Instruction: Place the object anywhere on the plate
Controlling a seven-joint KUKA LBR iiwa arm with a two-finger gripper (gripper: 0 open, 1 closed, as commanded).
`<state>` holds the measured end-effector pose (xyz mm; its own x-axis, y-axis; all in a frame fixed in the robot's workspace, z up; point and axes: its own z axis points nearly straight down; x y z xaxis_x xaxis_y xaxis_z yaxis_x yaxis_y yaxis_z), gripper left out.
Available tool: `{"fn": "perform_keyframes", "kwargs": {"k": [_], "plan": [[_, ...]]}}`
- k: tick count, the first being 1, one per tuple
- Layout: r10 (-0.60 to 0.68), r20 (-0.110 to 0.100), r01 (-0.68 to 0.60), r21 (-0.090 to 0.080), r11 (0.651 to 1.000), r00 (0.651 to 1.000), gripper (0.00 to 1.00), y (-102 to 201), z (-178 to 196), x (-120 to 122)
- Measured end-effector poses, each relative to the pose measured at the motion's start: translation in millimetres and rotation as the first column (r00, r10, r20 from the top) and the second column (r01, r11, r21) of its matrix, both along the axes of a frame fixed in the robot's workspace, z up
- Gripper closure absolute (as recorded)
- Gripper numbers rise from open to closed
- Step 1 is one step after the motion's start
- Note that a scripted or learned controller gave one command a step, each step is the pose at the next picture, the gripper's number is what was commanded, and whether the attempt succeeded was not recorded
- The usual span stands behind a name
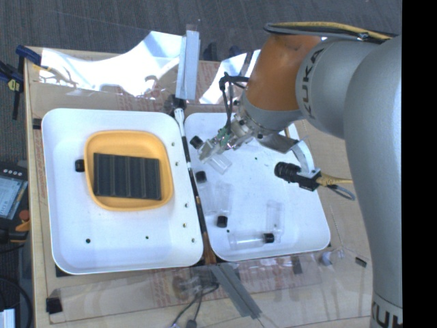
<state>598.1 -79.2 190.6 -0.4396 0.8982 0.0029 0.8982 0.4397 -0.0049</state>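
While the grey KUKA arm with orange band (321,67) reaches over the right white bin (304,210), the yellow plate with dark ridged insert (102,149) sits in the left white bin (61,224). Gripper (217,147) hovers just right of the plate; grip state unclear. Small clear plastic tubes (251,239) lie well right of it.

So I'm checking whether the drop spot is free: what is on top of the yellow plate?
A dark ribbed rectangular block lies on the yellow plate, covering its middle, so the plate surface under it is hidden. The rim around it is bare.
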Motion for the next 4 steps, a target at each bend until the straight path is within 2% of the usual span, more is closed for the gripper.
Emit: {"fn": "perform_keyframes", "kwargs": {"k": [1, 2, 3, 4], "plan": [[0.187, 0.006, -0.187, -0.001, 0.982, 0.982, 1.00, 48, 1, 31], [0.186, 0.006, -0.186, -0.001, 0.982, 0.982, 0.00, 48, 2, 31], [0.189, 0.007, -0.189, -0.002, 0.982, 0.982, 1.00, 48, 12, 31], [0.219, 0.001, -0.219, 0.000, 0.976, 0.976, 1.00, 84, 0, -31]]}}
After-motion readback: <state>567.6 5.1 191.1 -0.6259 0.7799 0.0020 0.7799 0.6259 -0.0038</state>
